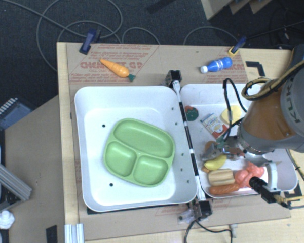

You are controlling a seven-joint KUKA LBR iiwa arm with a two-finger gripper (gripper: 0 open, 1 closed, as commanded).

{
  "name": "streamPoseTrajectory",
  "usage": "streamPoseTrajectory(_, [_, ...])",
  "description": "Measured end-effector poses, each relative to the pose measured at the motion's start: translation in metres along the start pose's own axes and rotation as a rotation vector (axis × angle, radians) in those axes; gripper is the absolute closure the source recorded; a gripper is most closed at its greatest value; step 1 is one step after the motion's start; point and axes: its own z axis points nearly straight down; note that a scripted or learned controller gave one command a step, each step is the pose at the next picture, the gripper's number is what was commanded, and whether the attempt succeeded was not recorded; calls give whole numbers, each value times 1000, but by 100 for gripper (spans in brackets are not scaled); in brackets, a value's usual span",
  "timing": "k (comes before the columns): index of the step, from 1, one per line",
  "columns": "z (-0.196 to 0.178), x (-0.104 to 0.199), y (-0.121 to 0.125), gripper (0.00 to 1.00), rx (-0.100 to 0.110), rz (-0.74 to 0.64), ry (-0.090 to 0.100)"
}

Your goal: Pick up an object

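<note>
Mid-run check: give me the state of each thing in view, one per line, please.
End effector: low in the right bin, over the toy pile.
Green divided plate: flat and upright in the left bin.
Toy carrot: lying on the board behind the bins.
Blue bottle: on its side, behind the right bin.
Hot dog toy: lying at the right bin's near edge.
Yellow banana toy: lying beside the end effector.

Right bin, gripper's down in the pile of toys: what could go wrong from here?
1. The gripper sits among tightly packed toys: a banana, a bread roll and a sausage touch one another, so it may nudge or grab the wrong one.
2. The arm covers much of the right bin, so a failed grasp could be hard to spot.
</note>
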Motion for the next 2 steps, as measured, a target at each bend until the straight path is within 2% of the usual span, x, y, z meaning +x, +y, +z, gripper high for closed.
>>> streamPoseTrajectory(1, [0, -1, 38, 0, -2, -1, -1])
streamPoseTrajectory(2, [0, 1, 30, 0, 2, 1, 1])
